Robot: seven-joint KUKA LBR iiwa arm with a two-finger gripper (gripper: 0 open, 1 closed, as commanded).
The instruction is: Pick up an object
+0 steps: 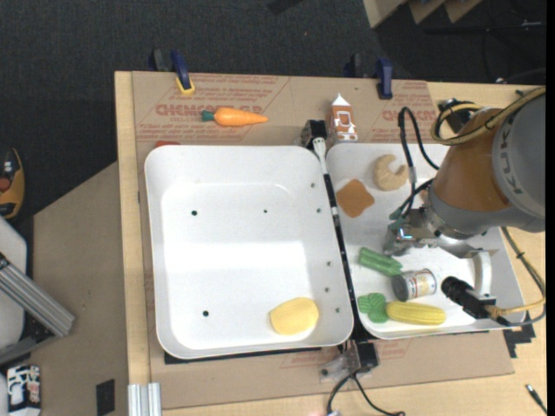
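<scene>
**Gripper low over right bin, beside green pod**

- Green pod: long, flat and bright green. It lies at a slant on the floor of the right bin, in the near half.
- Gripper: just above and to the right of the pod's upper end, very close to it. Contact cannot be judged from this angle. The wrist covers the tool, so I cannot tell whether it is open or closed, or whether it grips anything.
- Arm: grey with an orange band, reaching in over the bin's right side.
- Near the pod: a tin can on its side just below it, then a yellow corn cob and a green leafy piece along the front wall.
- Farther back: a brown slab and a pale croissant shape.
- Left bin: a yellow lump near the front right corner.
- On the board behind the bins: a carrot and a small carton, upright.
</scene>
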